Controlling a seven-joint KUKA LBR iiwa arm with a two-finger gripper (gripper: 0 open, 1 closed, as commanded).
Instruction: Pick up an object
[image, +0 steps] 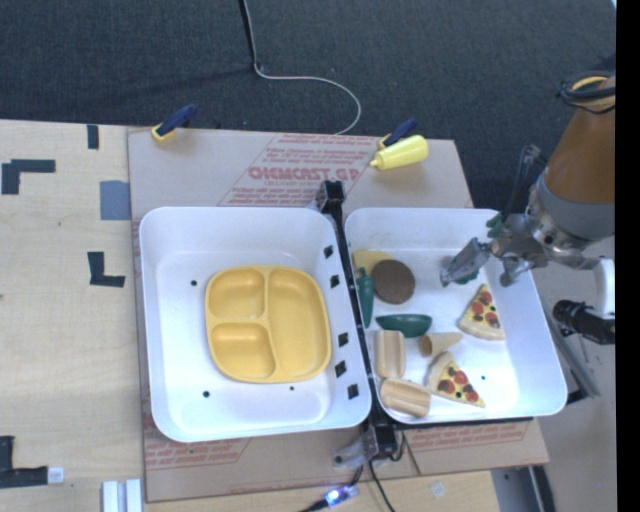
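Triangular toy pizza slice (482, 313) lying in right-hand white bin (535, 395), just below and apart from two-finger hand (487, 263) with fingers spread and nothing between them; round brown patty (393, 281) well left of hand.

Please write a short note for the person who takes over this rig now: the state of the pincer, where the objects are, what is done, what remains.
Pincer: open, holding nothing, over the upper right of the right bin.
Right bin: two pizza slices, brown round patty, dark green piece, two bread-like pieces.
Left bin: yellow divided plate.
Done: nothing picked yet.
Left: lower, close on one object, lift. The upper pizza slice lies nearest.
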